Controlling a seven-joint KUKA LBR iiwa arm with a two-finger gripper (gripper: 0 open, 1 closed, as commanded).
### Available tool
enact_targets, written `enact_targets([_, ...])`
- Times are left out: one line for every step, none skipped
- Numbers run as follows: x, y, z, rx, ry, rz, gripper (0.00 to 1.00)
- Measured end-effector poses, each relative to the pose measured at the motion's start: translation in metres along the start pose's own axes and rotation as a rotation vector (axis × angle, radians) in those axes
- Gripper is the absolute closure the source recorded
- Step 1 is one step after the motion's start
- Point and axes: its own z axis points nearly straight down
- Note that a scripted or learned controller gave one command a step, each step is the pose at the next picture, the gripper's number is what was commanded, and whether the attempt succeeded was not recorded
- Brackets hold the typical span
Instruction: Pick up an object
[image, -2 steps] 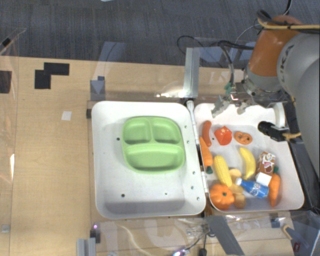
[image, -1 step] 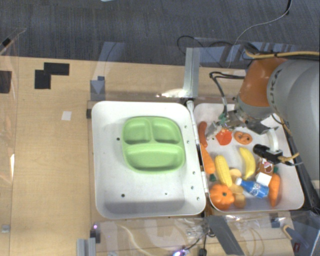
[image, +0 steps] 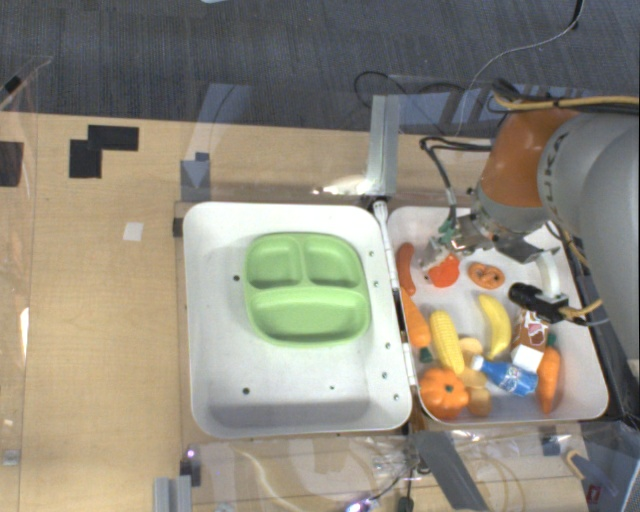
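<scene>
Wooden bench (image: 100, 300) carrying two white bins, left bin (image: 215, 400) holding a green divided plate (image: 305, 287) at centre, right bin (image: 590, 395) holding toy foods, gripper (image: 452, 243) hovering at its upper left corner over a small red-orange piece (image: 443, 270), finger state not discernible, banana (image: 495, 322) lying mid-bin

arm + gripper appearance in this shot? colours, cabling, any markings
The arm is bulky and rounded, light grey, with a glossy orange band above the wrist. Black cables loop along its left side, and a thin one trails off toward the top edge. The gripper is small, metallic and dark. No markings are legible.
</scene>
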Motion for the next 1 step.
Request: enact_targets([0.0419, 0.03, -0.0919, 0.009, 0.003, 0.096, 1.0])
